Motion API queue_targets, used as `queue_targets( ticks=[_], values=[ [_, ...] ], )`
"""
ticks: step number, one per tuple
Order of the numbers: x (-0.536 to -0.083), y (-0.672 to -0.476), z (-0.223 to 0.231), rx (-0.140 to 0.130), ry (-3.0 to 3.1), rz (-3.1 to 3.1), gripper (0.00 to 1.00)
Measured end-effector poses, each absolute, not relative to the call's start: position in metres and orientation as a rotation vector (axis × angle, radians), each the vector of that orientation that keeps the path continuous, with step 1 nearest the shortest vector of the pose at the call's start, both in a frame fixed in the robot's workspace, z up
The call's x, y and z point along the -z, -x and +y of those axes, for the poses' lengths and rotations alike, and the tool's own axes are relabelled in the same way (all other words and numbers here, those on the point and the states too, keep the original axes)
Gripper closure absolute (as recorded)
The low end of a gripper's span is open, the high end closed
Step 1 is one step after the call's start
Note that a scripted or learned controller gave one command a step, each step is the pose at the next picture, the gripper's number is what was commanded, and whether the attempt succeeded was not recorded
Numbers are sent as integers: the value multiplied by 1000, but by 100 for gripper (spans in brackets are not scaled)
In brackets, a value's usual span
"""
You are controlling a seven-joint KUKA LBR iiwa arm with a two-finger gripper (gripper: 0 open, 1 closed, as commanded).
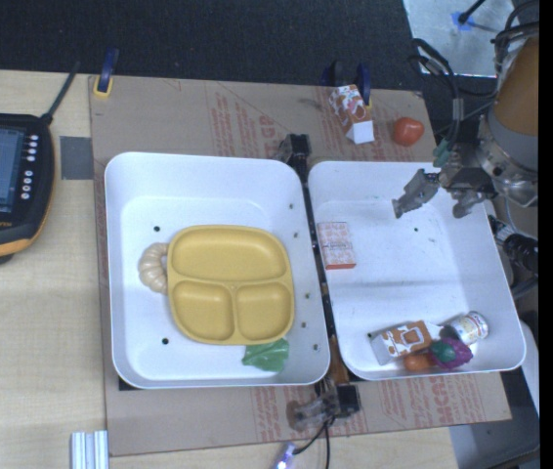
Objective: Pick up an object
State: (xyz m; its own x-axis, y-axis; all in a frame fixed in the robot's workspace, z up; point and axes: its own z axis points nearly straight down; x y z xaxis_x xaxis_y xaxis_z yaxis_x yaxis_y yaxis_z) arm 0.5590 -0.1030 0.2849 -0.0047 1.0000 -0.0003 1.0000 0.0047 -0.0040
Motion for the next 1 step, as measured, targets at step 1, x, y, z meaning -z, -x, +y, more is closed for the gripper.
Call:
queue_targets(
  ticks=[1],
  values=[
    [-184, -565, -113, -8, 2213, -2224, 0]
  ],
)
